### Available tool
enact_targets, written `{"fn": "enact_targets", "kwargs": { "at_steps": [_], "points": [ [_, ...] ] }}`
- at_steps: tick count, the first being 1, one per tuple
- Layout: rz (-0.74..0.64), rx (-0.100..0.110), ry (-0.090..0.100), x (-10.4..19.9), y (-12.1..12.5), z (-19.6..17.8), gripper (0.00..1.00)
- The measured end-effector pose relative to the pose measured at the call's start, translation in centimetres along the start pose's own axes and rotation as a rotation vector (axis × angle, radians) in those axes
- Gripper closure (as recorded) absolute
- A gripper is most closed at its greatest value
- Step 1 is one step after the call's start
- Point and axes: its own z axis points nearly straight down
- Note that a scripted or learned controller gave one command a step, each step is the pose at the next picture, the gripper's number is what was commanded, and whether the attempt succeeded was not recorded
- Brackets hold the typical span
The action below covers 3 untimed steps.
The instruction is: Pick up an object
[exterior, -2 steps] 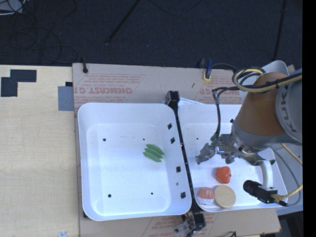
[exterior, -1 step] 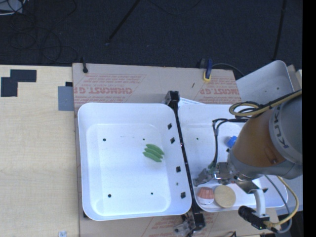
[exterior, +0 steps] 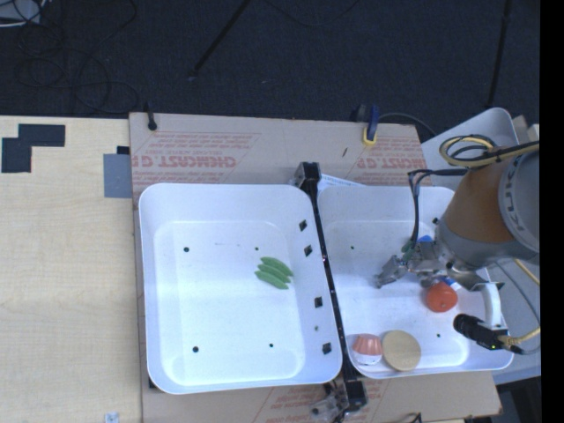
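My gripper (exterior: 389,274) is low inside the right bin (exterior: 370,214), near its middle, reaching in from the right under the orange-banded wrist. A red-orange ball (exterior: 441,299) lies just to the right of it, beside the wrist and apart from the gripper tip. At the bin's front edge a tan round disc (exterior: 402,350) rests next to a pink and white rounded object (exterior: 367,348). In the left bin (exterior: 176,210) a green leaf-shaped object (exterior: 274,272) lies right of centre. Nothing shows held at the gripper tip.
A black divider strip (exterior: 319,263) runs between the two bins. Both bins sit on a cardboard sheet (exterior: 220,148) on the wooden bench. Cables loop at the back right (exterior: 467,148).
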Motion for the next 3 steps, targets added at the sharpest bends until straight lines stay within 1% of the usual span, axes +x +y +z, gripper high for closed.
{"fn": "enact_targets", "kwargs": {
  "at_steps": [1, 2, 3],
  "points": [
    [-0.002, 0.005, 0.004, -1.0, 1.2, 0.1, 0.0],
    [-0.005, 0.008, 0.013, -3.5, -0.2, 0.1, 0.0],
    [-0.008, 0.019, 0.03, -4.3, 0.8, 0.0, 0.0]
  ]
}}
